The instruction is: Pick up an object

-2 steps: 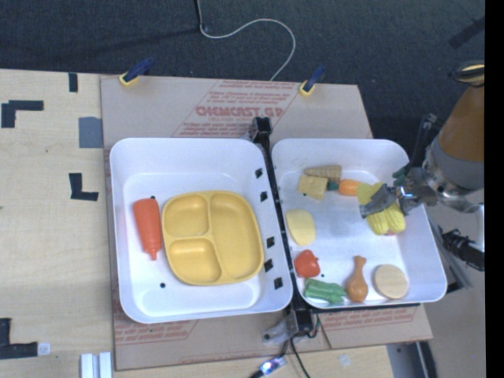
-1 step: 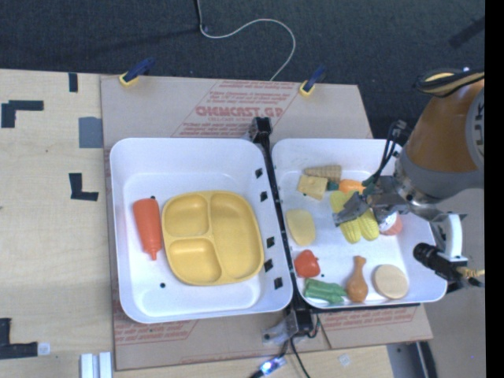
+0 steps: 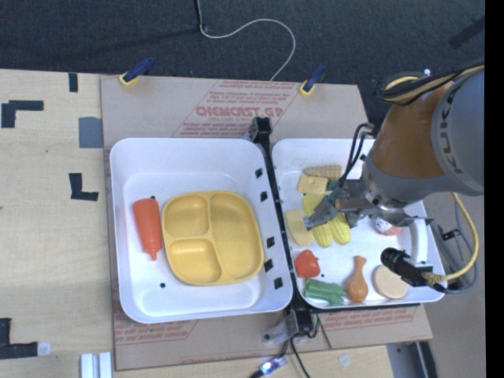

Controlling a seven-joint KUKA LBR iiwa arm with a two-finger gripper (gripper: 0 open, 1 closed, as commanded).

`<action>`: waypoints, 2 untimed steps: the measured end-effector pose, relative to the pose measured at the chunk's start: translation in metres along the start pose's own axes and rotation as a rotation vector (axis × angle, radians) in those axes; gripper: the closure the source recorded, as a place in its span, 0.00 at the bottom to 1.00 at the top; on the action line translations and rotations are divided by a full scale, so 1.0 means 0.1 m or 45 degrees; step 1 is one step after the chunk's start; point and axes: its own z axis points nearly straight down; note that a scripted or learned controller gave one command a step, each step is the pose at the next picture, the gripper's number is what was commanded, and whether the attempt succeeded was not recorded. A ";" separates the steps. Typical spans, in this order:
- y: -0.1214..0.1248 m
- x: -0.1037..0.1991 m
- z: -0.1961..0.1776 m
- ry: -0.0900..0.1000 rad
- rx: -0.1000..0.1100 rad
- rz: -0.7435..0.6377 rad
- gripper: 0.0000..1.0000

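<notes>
**Gripper down in crowded right bin, over the corn**

Arm (image 3: 425,144) comes in from the right, wrist bent down into the right bin (image 3: 287,152). Gripper (image 3: 321,213) sits low at the bin's middle-left, dark fingers (image 3: 329,203) splayed partly apart over the yellow corn cob (image 3: 332,231). Fingertips look to be at or touching the cob's upper end; can't tell if anything is actually clamped between them, so no confirmed hold.

Right bin is cluttered. Yellow cheese-like block (image 3: 312,184) just above the gripper, a ridged tan cracker-like piece (image 3: 322,170) behind it near the back wall. Pale yellow flat piece (image 3: 297,225) just left of the corn, touching or nearly so. Red tomato-like piece (image 3: 306,264) below that, green vegetable (image 3: 325,291) at the front wall, orange-brown drumstick (image 3: 357,279) just beside it, round tan disc (image 3: 391,283) at front right, partly under a black part of the arm rig. Small red-and-white item (image 3: 386,227) half hidden by the wrist.

Left bin (image 3: 126,160) holds a yellow divided plate (image 3: 211,236) and an orange carrot (image 3: 146,226) lying just left of it, well apart from the gripper. Black divider (image 3: 272,203) runs between bins.
</notes>
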 end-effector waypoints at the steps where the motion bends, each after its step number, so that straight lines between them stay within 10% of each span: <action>1: -0.19 0.54 -0.16 0.000 -0.001 -0.001 1.00; 2: -0.18 0.97 -0.11 -0.001 0.000 0.000 1.00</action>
